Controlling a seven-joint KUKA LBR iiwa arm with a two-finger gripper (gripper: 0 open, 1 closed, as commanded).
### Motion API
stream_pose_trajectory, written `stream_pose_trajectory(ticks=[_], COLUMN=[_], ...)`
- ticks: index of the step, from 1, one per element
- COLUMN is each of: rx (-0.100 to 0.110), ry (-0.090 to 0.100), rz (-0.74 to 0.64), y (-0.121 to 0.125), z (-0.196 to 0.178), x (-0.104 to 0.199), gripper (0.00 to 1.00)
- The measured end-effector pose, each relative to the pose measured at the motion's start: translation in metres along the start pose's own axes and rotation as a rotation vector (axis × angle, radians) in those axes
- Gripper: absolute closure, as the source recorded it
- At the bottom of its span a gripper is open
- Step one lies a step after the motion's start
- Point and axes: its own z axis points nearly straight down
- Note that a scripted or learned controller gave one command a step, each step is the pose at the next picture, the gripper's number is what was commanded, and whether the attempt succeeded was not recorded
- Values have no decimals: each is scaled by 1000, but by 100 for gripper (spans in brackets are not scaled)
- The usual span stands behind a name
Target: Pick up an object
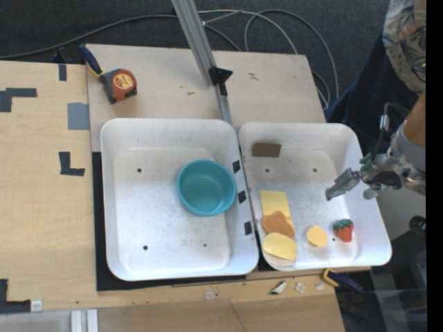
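Note:
The right bin [346,138] holds a brown block [266,149] near its far wall and a yellow square slice [275,203]. In front of that slice lie an orange piece [277,223], a pale yellow piece [279,245], a small round yellow-orange piece [317,236] and a red strawberry-like toy [343,229]. My gripper [351,189] hangs over the right side of this bin, above and slightly behind the red toy. Its fingers are spread open with nothing between them.
A teal bowl [206,187] sits in the left bin [124,185]. A tape measure [121,84] lies on the bench behind the bins. A slanted metal rail [201,40] reaches down to the divide between the bins. Small bits lie by the bench's front edge [291,287].

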Motion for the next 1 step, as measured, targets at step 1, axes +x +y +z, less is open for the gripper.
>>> stream_pose_trajectory(ticks=[1], rx=[0], ry=[0], rz=[0], y=[0], z=[0], x=[0], gripper=[0])
